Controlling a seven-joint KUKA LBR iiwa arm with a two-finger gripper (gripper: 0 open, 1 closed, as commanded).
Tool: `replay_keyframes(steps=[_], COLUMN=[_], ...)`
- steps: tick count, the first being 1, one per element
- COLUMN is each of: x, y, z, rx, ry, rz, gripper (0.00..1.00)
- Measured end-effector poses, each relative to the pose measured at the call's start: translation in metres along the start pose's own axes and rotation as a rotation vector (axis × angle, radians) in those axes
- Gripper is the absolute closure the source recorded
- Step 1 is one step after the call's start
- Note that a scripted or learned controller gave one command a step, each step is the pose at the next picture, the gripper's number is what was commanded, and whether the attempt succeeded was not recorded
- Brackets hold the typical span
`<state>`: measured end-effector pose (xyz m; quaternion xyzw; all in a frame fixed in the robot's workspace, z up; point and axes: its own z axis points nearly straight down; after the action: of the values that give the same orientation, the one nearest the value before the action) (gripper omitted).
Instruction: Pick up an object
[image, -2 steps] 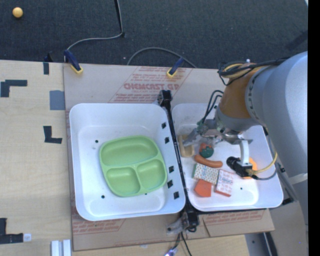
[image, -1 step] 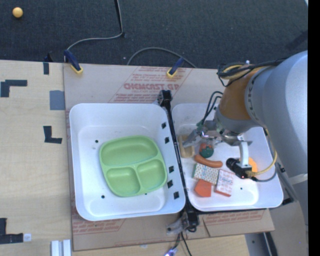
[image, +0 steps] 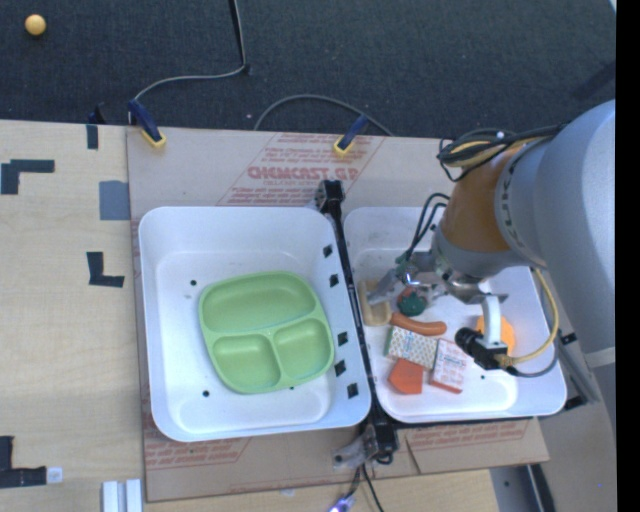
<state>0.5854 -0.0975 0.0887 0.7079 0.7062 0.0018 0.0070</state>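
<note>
Pincer (image: 408, 290) low over right bin (image: 530, 400), cardboard-covered bench (image: 290, 170), dark carpet (image: 400, 50) beyond

We see a pale wooden bench (image: 60, 330) marked with dark tape, a printed cardboard sheet (image: 290, 170) held by two yellow-tipped clamps (image: 148, 128), and dark carpet (image: 400, 50) bearing a small yellow ball (image: 36, 25).

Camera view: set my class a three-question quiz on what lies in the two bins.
1. True or false: the green tray lies in the left bin.
2. Which bin is the gripper over? A) left B) right
3. Fill in: the hot dog lies in the ____ bin.

Key: 1 true; 2 B, the right bin; 3 right.
</note>
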Motion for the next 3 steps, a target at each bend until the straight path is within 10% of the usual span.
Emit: replay_keyframes(steps=[1, 3], x=[0.0, -0.004], y=[0.032, 0.014], z=[0.001, 0.001], rx=[0.006, 0.009], ry=[0.001, 0.007], rz=[-0.001, -0.004], gripper=[0.0, 0.0])
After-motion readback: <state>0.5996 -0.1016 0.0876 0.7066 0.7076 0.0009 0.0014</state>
